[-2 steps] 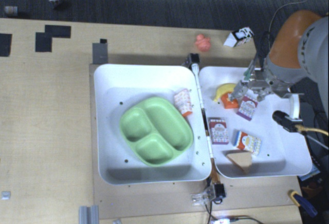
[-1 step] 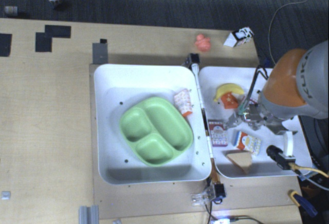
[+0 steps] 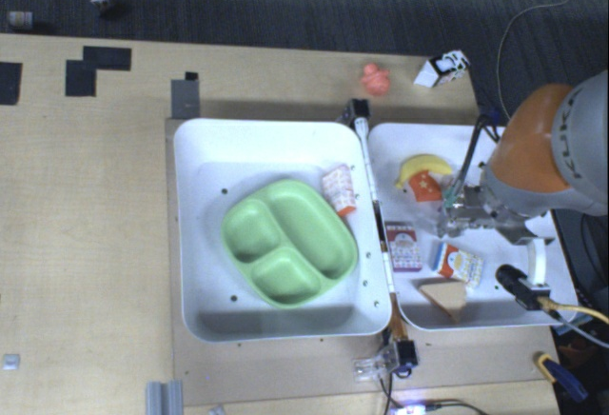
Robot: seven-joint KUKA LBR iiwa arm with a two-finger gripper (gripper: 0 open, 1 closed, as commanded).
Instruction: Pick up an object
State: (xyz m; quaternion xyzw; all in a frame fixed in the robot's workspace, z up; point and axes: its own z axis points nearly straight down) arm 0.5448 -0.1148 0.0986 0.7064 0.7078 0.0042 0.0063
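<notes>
Camera view: gripper [image 3: 456, 217] inside right bin [image 3: 419, 141]

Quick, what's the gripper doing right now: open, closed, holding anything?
Gripper: cannot be told whether open or closed; it is over the right bin, just above an orange and white packet.

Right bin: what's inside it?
Right bin holds a yellow toy, a red-white card, a small packet and a tan wedge. The arm covers its right side, so anything under there is hidden.
</notes>
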